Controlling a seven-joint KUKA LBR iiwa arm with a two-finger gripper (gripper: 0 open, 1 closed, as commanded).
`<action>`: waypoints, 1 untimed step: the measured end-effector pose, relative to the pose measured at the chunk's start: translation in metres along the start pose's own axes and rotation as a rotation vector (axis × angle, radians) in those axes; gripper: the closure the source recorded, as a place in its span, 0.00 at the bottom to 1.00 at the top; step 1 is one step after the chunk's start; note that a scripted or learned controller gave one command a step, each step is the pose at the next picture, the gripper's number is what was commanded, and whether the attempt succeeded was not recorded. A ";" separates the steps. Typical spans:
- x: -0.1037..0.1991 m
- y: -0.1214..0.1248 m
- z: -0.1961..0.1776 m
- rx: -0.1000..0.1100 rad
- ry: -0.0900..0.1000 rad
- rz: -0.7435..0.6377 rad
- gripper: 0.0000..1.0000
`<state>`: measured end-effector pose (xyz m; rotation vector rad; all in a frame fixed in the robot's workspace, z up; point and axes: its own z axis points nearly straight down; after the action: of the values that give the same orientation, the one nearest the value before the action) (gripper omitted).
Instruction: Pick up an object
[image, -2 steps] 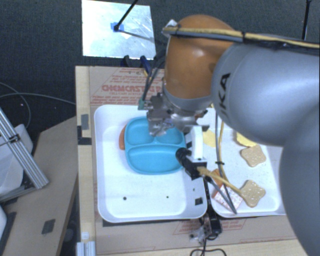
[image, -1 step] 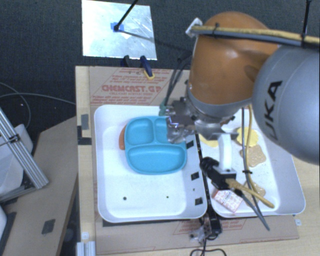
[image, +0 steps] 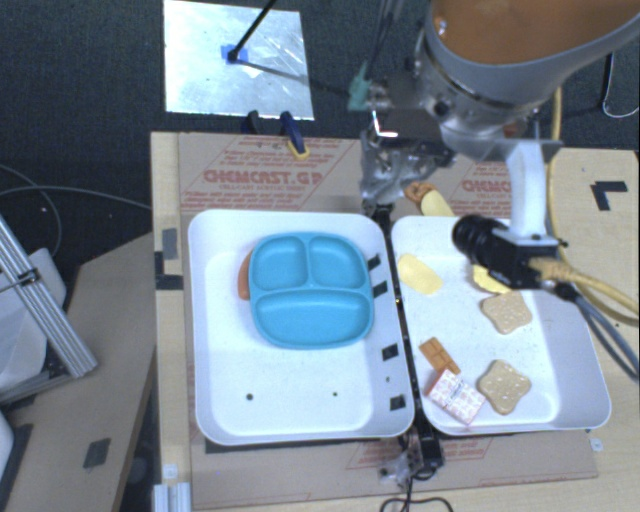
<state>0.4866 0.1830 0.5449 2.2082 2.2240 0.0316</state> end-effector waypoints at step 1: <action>-0.088 -0.004 0.134 0.028 -0.013 0.015 1.00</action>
<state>0.4860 0.0957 0.4101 2.2333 2.2147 -0.0142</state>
